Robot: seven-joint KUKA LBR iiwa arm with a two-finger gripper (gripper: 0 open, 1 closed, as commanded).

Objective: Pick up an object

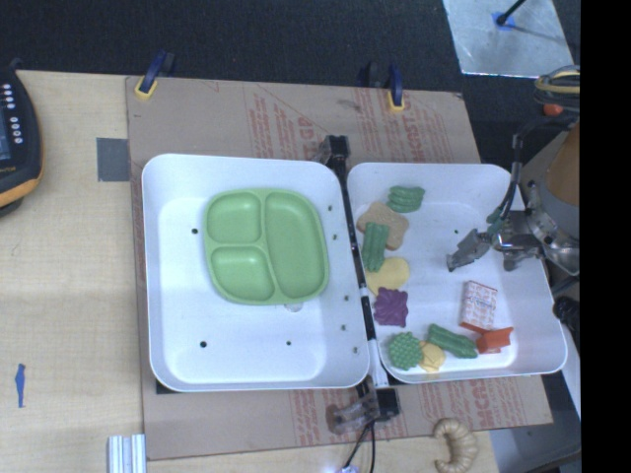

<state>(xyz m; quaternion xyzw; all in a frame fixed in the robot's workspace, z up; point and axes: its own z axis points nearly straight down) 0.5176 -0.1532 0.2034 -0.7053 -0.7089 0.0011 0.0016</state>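
Objects for picking: small toy food pieces lie scattered in the right shallow white bin, all resting on its floor.
My gripper: it hangs low over the right bin's middle, reaching in from the right; my dark fingers point left.
Jaws: I cannot tell how far apart they stand, and I see nothing between them.
Nearest piece: a red-and-white patterned rectangular packet lies just below my gripper, apart from it.
Other pieces: a green ridged piece near the bin's top; a tan cookie-shaped piece, a green stick piece, a pale yellow round piece and a purple grape-like cluster down the left side; a green pickle-shaped piece and an orange piece near the bottom edge.
Left white bin: it holds a light green plastic divided plate with three compartments.
Writing: the packet's print is too small to read; faint red lettering on the cardboard sheet under the bins is not legible.
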